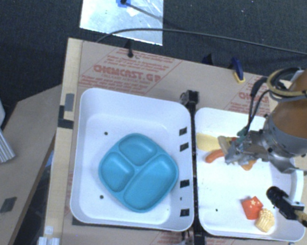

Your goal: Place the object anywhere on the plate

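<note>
Pincer (240, 154) low in right bin (225, 217), over orange carrot-like piece (215, 156) beside yellow piece (208, 140); can't tell how it's set; blue plate (137, 171) in left bin (90, 138); red piece (251, 207) and corn-like piece (265, 220) near front; best approach: centre on orange piece, lift clear of divider, lower into a plate compartment.

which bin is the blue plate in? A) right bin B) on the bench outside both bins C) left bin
C: the blue plate lies on the floor of the left bin, while the gripper is over the right bin by an orange piece.
</note>
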